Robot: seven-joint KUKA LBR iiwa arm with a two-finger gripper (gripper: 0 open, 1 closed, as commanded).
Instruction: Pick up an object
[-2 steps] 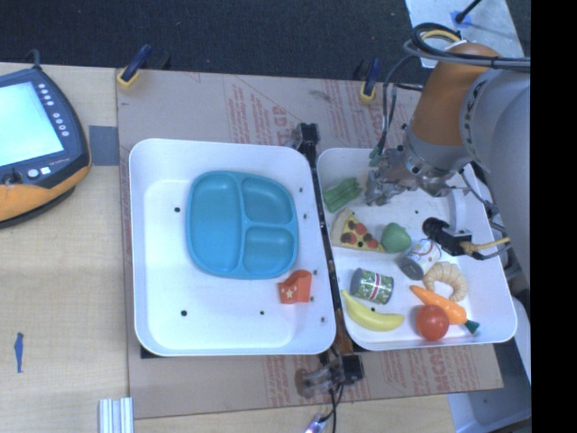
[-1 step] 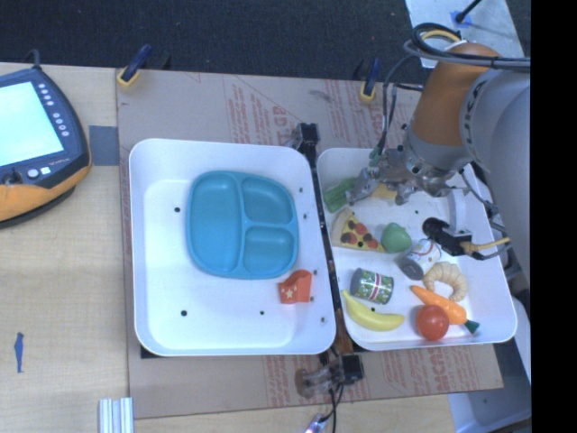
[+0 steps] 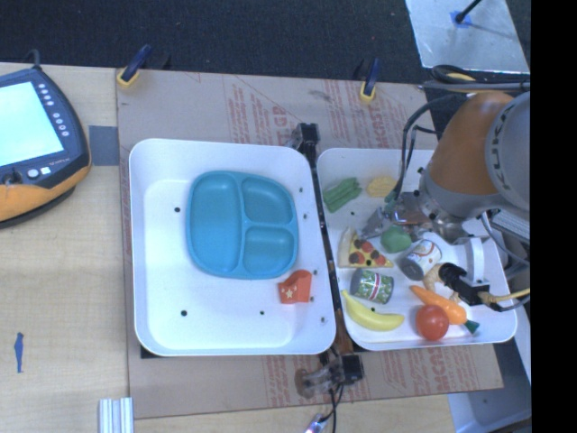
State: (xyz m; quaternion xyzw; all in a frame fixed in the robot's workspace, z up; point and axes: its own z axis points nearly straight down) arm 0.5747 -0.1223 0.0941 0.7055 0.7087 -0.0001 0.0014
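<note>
One grey two-finger gripper (image 3: pixel 403 216) low in the right white bin (image 3: pixel 505 332), grip state unclear, above a round green toy (image 3: pixel 395 239), yellow plastic banana (image 3: pixel 371 315) lying nearby, long axis running left-right.

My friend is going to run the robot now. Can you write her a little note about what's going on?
Hand: down low in the right bin, over the toy food, next to a green piece. Can't tell if it has grabbed anything.
Right bin: green can, banana, tomato, carrot, pizza slice.
Left bin: blue divided plate, small red piece.
Done: nothing clearly picked up.
Left: grab one object and lift it.
</note>
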